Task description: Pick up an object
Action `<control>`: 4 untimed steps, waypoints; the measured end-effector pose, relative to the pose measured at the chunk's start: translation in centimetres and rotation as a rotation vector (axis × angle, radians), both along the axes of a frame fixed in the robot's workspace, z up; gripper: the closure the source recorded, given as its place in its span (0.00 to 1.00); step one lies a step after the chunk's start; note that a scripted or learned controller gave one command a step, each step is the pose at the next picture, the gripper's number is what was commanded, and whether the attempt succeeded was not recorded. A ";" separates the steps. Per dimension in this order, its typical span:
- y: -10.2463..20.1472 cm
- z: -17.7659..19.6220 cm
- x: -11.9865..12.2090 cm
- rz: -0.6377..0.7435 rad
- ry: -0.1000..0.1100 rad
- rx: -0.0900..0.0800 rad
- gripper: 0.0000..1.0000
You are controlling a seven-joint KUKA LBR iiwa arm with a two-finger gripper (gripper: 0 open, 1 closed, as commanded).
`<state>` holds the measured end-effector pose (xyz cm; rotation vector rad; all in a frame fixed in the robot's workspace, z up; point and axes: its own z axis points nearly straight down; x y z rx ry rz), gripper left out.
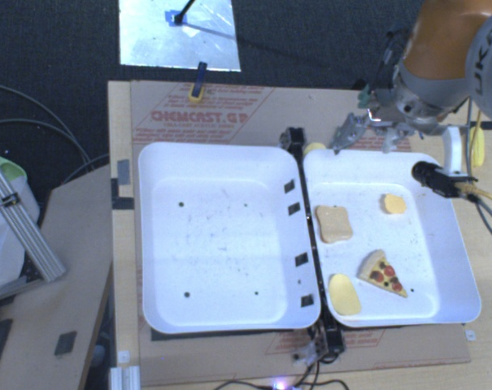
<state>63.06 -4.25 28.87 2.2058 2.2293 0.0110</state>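
Observation:
The right bin [441,242] holds a tan toast slice [333,223], a small yellow-orange piece [394,205], a pizza slice [384,273] and a yellow oval piece [344,294]. A pale yellow thing [315,148] lies just past the bin's far left corner. My gripper [366,139] hangs above the far edge of the right bin, tilted, with its fingers spread open and nothing between them. It is well behind the toast slice and to the left of the yellow-orange piece.
The left bin [221,234] sits beside the right one, joined by a black hinge strip [304,218]. A shiny metal sheet [179,23] lies on the dark floor behind. An aluminium frame [18,218] stands at the left.

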 end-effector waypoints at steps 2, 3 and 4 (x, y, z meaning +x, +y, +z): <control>8.3 -9.3 3.9 -0.006 0.004 0.000 1.00; 7.3 -5.8 3.9 -0.010 0.004 0.000 1.00; 6.0 -7.8 -0.3 -0.011 0.012 -0.002 1.00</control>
